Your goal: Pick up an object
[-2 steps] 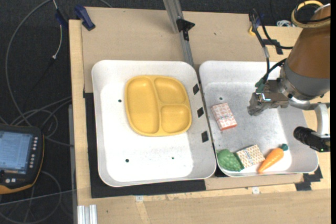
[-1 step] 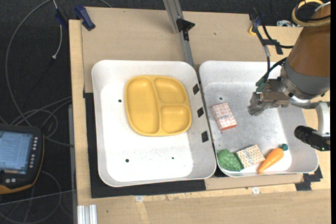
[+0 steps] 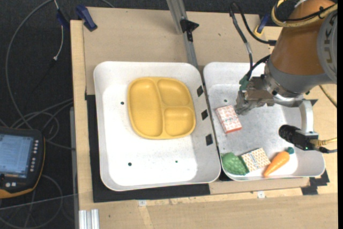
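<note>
Nearest you, right bin (image 3: pixel 214 75) front edge: green object (image 3: pixel 233 163), patterned packet (image 3: pixel 255 159), toy carrot (image 3: pixel 276 163). Pink box (image 3: pixel 228 118) at bin's 9 o'clock. End effector (image 3: pixel 243 103) just at box's 1 o'clock, grip state unreadable. Left bin (image 3: pixel 107 131): yellow divided plate (image 3: pixel 161 106).

Arm lowered, gripper (image 3: pixel 242 106) downward
</note>
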Robot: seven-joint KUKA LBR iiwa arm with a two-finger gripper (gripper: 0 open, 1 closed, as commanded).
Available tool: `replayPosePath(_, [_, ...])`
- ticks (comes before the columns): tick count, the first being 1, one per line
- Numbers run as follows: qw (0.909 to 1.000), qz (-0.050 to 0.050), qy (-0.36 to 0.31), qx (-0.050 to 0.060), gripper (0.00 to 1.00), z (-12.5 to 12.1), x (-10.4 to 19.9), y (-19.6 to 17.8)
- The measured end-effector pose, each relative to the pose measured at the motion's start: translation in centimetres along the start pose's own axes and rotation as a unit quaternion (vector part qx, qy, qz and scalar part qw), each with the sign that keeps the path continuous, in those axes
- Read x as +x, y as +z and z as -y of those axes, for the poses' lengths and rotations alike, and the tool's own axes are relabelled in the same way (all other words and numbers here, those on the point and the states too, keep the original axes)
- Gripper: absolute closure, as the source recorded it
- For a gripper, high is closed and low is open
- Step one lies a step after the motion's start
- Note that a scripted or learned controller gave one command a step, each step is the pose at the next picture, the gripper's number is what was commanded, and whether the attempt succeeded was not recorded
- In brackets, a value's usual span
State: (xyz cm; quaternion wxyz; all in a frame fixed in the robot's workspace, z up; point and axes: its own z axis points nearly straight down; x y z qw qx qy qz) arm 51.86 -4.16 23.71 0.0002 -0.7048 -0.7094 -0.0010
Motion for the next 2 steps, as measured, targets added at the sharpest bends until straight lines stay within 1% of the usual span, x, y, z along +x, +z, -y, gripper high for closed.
replayPosePath(1, [1.0,0.0,0.0,-0.001,1.0,-2.7,4.9,-0.9])
replayPosePath(2, [1.0,0.0,0.0,0.0,1.0,-5.8,9.8,-0.6])
